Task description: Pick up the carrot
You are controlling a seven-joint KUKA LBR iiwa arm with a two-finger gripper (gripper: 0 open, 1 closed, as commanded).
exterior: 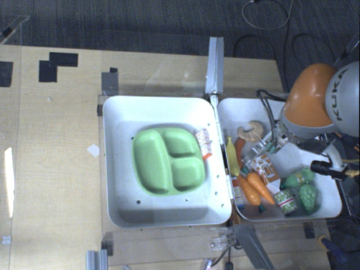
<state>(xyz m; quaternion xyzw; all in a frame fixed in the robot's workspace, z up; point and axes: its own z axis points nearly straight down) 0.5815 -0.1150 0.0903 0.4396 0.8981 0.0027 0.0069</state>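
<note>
Legibly, KUKA (partly cut off) on arm [343, 103], carrot [260, 188] in right bin [332, 206]

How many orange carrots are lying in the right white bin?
2. Both orange carrots lie side by side near the right white bin's front left corner: one to the right, the other beside it on the left. The clutter may hide more.

**Arm reaches into crowded right bin**

On the wooden counter [50, 167] sit two white bins. The left bin [118, 207] holds a green divided tray [167, 161] and a small packet [203, 143] at the tray's right edge. The right bin [332, 207] is crowded: a carrot [261, 187] lies slanted among green toy vegetables [306, 196], just below the tool [269, 145] of the grey-and-orange arm [312, 103].
</note>
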